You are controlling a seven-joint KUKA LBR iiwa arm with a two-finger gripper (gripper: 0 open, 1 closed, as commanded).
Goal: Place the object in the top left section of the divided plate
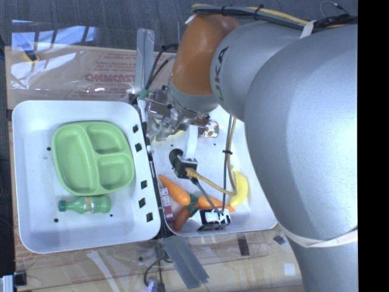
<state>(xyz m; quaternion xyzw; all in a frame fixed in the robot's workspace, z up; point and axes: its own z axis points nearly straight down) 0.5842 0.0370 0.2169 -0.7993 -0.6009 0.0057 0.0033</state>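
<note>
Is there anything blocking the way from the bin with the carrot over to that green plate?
Only the raised walls where the two bins meet. The green plate lies open in the left bin, its sections bare. A green bottle lies beside it, off the path from the carrot.

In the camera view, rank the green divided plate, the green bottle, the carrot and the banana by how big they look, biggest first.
1. Green divided plate, clearly largest.
2. Green bottle.
3. Carrot and banana: too close to rank, since both are partly covered by cables or neighbouring items.
</note>
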